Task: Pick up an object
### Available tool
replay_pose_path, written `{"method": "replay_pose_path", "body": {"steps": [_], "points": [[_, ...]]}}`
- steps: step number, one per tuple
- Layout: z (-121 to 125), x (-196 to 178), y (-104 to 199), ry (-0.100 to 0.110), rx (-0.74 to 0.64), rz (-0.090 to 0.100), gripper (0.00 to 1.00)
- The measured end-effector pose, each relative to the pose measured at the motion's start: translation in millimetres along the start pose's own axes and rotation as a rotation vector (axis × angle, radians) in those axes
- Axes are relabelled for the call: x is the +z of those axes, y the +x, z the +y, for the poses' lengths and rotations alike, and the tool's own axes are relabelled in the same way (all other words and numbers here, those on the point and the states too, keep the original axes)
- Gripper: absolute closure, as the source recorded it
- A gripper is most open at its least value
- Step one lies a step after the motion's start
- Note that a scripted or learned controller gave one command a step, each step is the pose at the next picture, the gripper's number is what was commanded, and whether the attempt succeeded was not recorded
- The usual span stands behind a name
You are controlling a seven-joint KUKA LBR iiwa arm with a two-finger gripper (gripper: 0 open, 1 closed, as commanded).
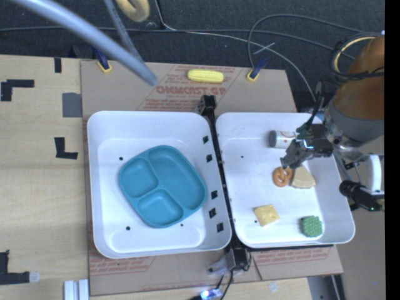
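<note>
My gripper [291,161] hangs right above the pretzel [282,177], bread [304,179] beside it; fingers probably open, can't tell.

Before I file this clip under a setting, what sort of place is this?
Probably a robot lab bench, not a home: two white bins clamped on cardboard, loose cables, and a gripper over toy food such as a pretzel.

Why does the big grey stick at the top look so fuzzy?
In the camera view the grey bar sits close to the lens, so it is out of focus; the plate and pretzel in the bins look much sharper, under even light with soft shadows and little glare on the white bin.
</note>
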State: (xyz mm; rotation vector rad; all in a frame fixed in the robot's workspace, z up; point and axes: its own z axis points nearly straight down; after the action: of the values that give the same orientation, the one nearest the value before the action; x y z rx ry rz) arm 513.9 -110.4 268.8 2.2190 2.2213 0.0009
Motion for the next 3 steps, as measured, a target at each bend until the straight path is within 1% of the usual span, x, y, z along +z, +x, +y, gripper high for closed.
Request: {"method": "replay_pose_path", "body": {"steps": [1,2,3], "points": [[9,14,48,0.004,-0.004,0.002,1.0],[10,10,103,0.003,-0.006,0.002,1.0],[6,16,147,0.004,-0.005,0.001,1.0]]}}
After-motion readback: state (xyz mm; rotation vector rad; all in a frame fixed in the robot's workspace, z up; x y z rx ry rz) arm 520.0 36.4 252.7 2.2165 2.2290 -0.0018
